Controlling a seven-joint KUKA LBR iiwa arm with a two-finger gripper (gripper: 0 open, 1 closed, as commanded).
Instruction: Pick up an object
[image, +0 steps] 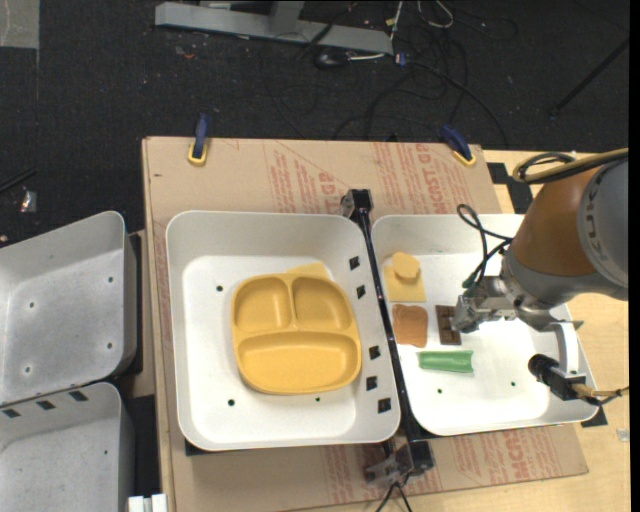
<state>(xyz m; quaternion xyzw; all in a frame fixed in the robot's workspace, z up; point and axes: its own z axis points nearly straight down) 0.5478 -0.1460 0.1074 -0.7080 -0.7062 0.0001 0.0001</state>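
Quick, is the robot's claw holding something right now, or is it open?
Gripper: cannot be told. It is low in the right bin, over the dark brown piece, just above the green block.

- A yellow divided plate (296, 335) is lying flat in the left white bin (200, 300), with three compartments showing — two small ones at the far side, one long one nearer.
- The right white bin (500, 410) is sitting just beside the left one, the two touching along a dark divider strip (378, 310).
- A brown cardboard sheet (290, 170) is lying under both bins, with red printing facing up.
- Two clamps with blue handles (199, 140) are gripping the sheet's far edge.
- White perforated panels (60, 300) are resting to the left, on the dark floor.
- Cables (420, 55) are trailing across the floor beyond the bench.
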